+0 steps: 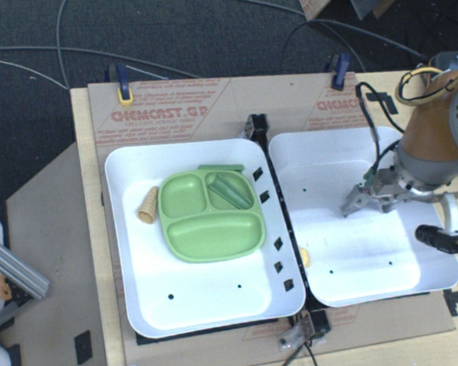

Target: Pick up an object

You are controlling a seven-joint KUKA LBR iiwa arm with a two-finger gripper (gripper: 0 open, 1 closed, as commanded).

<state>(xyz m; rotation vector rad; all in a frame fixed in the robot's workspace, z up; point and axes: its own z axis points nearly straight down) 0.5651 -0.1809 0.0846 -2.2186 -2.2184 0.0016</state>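
Observation:
In the left bin [143, 289] lies a green divided plate [210, 236]. A darker green pod-shaped piece [230, 190] rests in the plate's upper right compartment. Just off the plate's left rim lies a tan cone [147, 205]. My gripper [356, 202] hangs low over the right bin [357, 278], in its right half, pointing left. It is far from the plate and the cone. I see nothing in it. The grey arm with its orange band [432, 132] comes in from the right.
A small yellow bit [304, 257] sits at the divider between the bins. Black clips line that divider [273, 214]. Cables cross the dark floor behind the bench, and a black cable loops over the arm.

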